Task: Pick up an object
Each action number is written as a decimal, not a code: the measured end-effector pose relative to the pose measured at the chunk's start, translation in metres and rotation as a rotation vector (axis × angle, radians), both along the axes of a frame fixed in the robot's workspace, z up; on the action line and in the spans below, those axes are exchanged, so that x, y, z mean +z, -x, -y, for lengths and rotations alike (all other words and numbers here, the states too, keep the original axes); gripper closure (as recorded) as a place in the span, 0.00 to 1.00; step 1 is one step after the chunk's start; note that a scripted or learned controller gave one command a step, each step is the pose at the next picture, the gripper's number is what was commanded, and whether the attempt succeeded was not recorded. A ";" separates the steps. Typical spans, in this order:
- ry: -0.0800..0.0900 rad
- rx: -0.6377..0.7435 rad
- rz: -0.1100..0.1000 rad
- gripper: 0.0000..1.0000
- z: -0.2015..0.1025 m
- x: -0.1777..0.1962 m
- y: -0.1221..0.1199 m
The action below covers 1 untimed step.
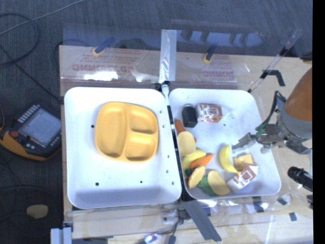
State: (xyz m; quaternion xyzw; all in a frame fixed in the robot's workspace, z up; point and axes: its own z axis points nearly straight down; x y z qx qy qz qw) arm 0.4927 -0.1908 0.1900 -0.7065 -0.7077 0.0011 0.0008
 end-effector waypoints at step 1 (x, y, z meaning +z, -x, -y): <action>0.004 0.046 0.024 0.00 0.008 -0.087 -0.014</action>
